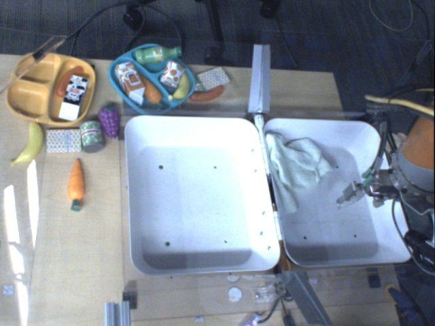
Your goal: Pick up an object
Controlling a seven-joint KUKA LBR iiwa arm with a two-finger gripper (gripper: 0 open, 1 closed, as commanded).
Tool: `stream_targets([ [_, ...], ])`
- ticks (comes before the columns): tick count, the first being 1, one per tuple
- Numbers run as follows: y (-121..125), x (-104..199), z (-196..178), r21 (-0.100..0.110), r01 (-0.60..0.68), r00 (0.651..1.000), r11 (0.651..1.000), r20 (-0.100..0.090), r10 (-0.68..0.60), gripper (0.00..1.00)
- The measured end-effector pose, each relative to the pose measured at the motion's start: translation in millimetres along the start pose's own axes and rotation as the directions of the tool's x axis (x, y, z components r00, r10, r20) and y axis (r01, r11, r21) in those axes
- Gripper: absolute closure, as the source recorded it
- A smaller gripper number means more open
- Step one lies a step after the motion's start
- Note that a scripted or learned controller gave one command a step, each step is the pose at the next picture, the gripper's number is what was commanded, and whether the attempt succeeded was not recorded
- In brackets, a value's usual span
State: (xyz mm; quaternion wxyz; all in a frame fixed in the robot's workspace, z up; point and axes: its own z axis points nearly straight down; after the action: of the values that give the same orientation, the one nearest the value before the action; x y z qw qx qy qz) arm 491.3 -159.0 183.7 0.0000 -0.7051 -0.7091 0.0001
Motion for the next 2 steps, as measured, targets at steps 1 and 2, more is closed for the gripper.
stream_targets([
  [1,77,21,5,-0.003,-0.032,0.999,0.999,0.000,0.032,0.00],
  [2,137,15,8,-0.003,-0.095,0.995,0.995,0.001,0.095,0.00],
])
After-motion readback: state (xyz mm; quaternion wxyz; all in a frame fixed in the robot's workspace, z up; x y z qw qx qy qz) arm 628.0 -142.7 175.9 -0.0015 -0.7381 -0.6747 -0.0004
